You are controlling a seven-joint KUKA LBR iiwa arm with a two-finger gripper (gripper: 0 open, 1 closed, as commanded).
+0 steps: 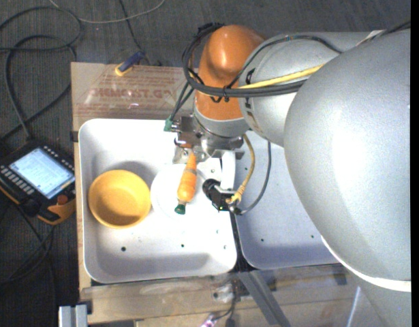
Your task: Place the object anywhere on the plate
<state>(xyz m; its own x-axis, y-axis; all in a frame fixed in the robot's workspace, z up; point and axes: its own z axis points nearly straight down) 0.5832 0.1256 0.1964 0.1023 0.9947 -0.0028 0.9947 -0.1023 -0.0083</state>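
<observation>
An orange toy carrot (187, 182) with a green tip points down toward the near side, over the small white plate (165, 191) in the left bin. Its upper end sits between the fingers of my gripper (193, 155), which is shut on it. I cannot tell whether the carrot's green end touches the plate. The wrist and its orange band (226, 53) hide the bin's far right corner.
A yellow bowl (118, 197) stands just left of the plate in the left bin (148, 257). The right bin (277, 247) lies mostly under the arm. A black cable loop (219, 195) hangs right of the carrot. A pendant (37, 176) lies off the bench at left.
</observation>
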